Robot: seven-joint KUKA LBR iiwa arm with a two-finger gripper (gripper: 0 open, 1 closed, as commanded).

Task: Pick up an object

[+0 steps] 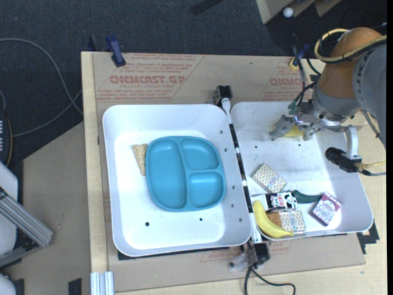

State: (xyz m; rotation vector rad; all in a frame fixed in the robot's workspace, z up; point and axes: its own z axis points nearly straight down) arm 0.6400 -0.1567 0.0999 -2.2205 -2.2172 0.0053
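Banana (270, 222) lies half-hidden among packets; whether the jaws (293, 128) grip anything, cannot tell.

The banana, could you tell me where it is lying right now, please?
The banana lies in the right bin at its near-left corner, against the divider between the bins, just left of a patterned packet.

Grey arm (374, 72) — orange band, yellow cable loop, metallic end effector (293, 126).
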